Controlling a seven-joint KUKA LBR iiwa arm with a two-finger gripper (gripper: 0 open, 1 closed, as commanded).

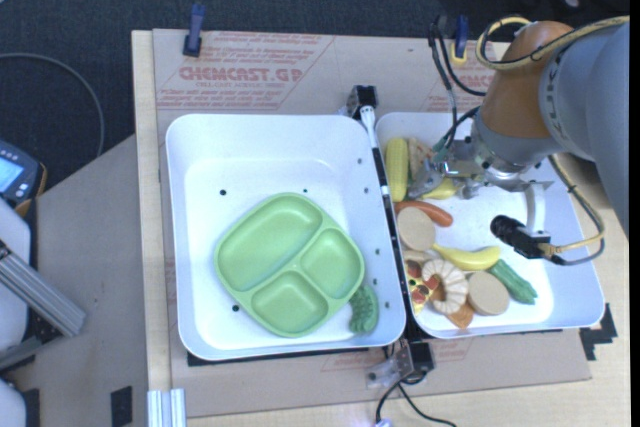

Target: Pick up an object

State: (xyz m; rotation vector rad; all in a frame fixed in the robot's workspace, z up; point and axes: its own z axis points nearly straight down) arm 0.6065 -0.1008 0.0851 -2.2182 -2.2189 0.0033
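The right bin [580, 310] holds several toy foods: a yellow corn cob [397, 167], a red sausage [427, 212], a tan round slice [416, 234], a banana [468, 258], a green pickle [513, 280] and a brown round slice [489, 295]. My gripper [447, 179] is low over the back of this bin, just right of the corn cob and above the sausage. The wrist and its cables hide what lies under it. No object is visibly held.
The left bin [200, 165] holds a green divided plate [290, 263] and a green broccoli piece [363, 310] by its front right corner. A black divider clip [364, 101] sits between the bins. Black cables [525, 240] trail over the right bin.
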